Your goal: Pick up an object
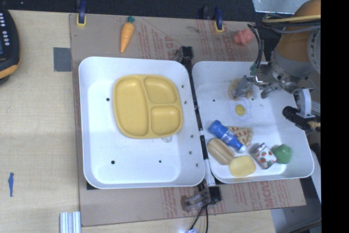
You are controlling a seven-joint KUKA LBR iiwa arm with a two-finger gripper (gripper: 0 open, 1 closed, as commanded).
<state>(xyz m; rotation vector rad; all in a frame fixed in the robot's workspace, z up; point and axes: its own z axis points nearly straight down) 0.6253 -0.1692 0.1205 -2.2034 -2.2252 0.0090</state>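
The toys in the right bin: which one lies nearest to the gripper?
The small yellow disc, alone just below the gripper; the others cluster at the bin's near edge.

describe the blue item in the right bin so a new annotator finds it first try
Start at the right white bin and go to the cluster of toy food along its near edge. The blue bottle lies tilted at the cluster's upper left, nearest the seam between the bins, just above the hot dog bun and beside the pizza slice. It is the one blue piece in that bin.
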